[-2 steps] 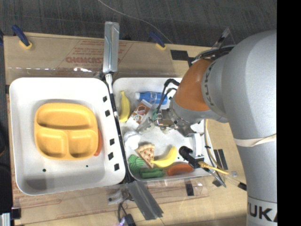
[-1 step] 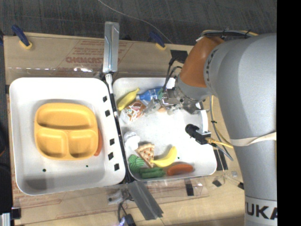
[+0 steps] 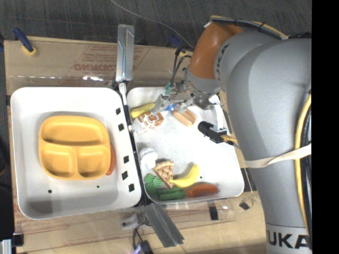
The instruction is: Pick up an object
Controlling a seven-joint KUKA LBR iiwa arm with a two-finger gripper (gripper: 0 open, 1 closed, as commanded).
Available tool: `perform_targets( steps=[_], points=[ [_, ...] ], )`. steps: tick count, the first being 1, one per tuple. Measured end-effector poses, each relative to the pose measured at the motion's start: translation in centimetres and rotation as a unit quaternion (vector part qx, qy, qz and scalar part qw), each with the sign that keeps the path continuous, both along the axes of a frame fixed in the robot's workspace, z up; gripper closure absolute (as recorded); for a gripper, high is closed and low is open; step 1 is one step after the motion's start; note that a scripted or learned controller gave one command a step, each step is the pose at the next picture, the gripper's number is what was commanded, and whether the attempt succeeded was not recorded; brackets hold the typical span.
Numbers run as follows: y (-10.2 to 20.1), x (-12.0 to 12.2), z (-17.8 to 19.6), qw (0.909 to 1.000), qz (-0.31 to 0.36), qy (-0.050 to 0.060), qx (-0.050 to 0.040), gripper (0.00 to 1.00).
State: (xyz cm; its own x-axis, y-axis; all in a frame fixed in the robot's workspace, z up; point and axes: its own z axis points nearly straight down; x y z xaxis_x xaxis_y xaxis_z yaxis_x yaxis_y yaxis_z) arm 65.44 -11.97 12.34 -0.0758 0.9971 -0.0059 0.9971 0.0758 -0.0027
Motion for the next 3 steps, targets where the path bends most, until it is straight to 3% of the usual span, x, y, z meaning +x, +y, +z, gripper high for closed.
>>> perform_targets(
  steps=[1, 2, 3],
  points=[
    [-4.8, 0.8, -1.7, 0.9984, 0.056, -0.005, 0.0062, 0.00],
    [-8.6, 0.3, -1.4, 0.9951, 0.097, -0.015, 0.0023, 0.00],
    [-6.7, 0.4, 2.9, 0.9995, 0.030, -0.003, 0.0024, 0.00]
  ],
)
